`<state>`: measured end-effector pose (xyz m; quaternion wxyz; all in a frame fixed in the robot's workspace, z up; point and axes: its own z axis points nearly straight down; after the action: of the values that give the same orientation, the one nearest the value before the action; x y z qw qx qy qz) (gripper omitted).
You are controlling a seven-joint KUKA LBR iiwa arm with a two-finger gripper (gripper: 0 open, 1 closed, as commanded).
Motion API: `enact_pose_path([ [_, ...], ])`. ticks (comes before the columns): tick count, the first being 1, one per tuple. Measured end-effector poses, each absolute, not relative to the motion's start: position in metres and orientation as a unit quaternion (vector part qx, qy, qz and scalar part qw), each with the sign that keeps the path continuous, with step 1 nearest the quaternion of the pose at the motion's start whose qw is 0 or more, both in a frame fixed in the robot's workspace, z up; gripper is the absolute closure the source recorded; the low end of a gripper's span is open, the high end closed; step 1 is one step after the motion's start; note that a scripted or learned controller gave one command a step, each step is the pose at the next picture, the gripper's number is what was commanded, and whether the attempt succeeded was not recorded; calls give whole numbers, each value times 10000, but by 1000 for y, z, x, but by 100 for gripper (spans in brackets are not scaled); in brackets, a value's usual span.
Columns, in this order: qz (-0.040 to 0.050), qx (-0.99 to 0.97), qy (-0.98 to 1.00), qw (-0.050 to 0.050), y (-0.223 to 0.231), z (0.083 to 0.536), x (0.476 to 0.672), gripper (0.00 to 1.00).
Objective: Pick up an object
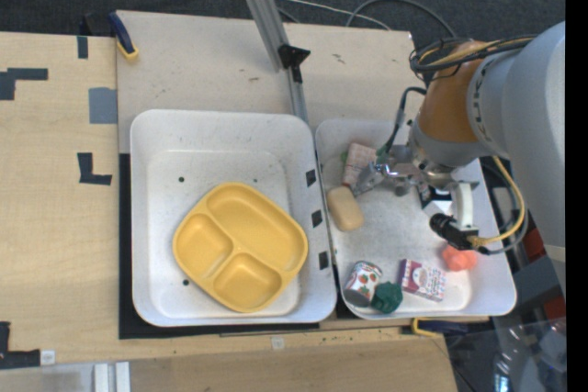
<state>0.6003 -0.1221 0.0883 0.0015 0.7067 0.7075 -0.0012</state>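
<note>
Nearest the gripper [379,173] is a small packet [356,161], pale green and pink, lying in the far part of the right bin [501,294], close to that bin's left wall. The gripper's metal tip sits low over the right bin's floor, just beside the packet on the side away from the left wall. At this slant it cannot be told whether tip and packet touch. Whether the gripper is spread or closed cannot be told either: the tip reads as one bright cluster of metal. No object is seen pinched in it.

Count of loose objects in the right bin: six, one of each.
- Packet, as above.
- Tan rounded lump [345,208], against the right bin's left wall, just nearer the camera than the packet.
- Round white piece with red and green print [364,278], in the right bin's near left corner.
- Dark green lump [389,296], touching the round piece, at the right bin's near wall.
- Small maroon and white carton [423,279], lying flat by the right bin's near wall, about mid-width.
- Orange-pink lump [460,258], toward the right bin's right side, partly under a black cable end.

Grey arm with an orange band [452,110] stands over the right bin's far right part.

Left of the right bin, wall to wall with it, is the left bin [147,138], holding one yellow three-compartment tray [241,245].
</note>
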Motion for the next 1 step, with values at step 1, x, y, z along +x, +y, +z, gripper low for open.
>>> enact_pose_path([
  [1, -10, 7062, 7080, 7, -121, 99, 600, 100],
])
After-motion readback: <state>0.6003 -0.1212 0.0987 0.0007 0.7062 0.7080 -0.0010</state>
